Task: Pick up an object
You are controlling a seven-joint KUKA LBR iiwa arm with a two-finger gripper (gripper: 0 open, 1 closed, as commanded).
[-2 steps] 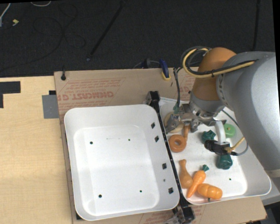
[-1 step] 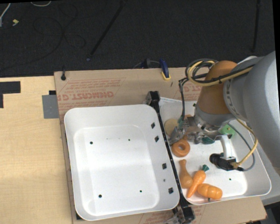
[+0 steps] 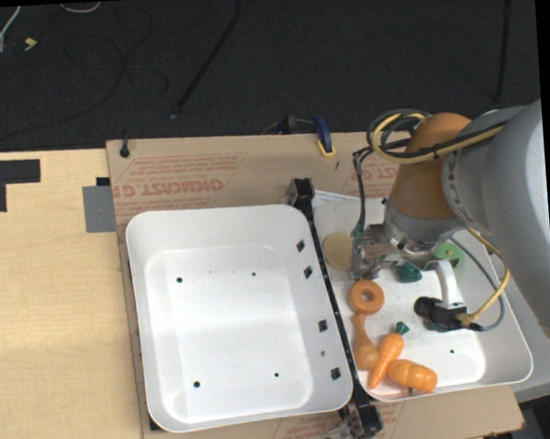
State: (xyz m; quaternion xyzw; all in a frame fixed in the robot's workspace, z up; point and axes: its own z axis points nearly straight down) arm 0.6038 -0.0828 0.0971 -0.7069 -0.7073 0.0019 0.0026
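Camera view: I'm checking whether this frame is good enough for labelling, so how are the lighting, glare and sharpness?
Camera view: even overhead light, with bright glare washing out the left bin's floor; a soft shadow under the claw; the orange ring and carrot read clearly though slightly soft; the arm near the lens looks blurred.

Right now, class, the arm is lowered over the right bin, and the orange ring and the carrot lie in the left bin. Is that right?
Not quite. The orange ring and the carrot lie in the right bin, the same one the arm is lowered over, not in the left bin. The camera view shows it.
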